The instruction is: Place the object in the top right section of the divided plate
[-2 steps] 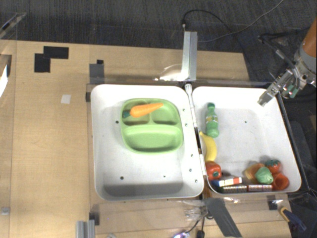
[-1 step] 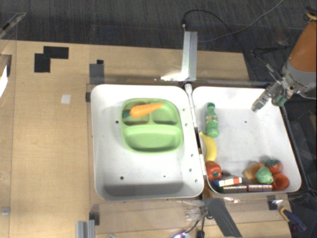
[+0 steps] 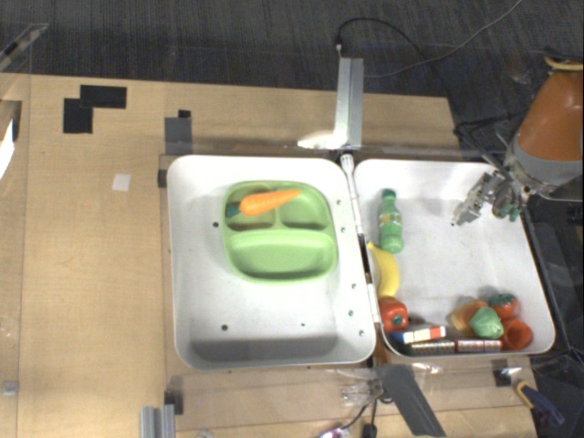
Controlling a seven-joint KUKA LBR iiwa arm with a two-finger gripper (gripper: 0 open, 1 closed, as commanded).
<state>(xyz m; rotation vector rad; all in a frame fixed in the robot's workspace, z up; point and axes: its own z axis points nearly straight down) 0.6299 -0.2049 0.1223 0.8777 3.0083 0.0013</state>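
The arm reaches in from the right, its end effector (image 3: 476,203) hovering over the right bin's (image 3: 438,185) far-right corner, fingers' state unclear; the carrot (image 3: 269,201) lies across the green divided plate's (image 3: 278,254) far sections in the left bin (image 3: 196,272)

Wooden bench (image 3: 82,272) bears two white bins (image 3: 196,327), side by side.

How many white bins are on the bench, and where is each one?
2. The left bin holds the green divided plate; the right bin beside it holds a green bottle and other toy food.
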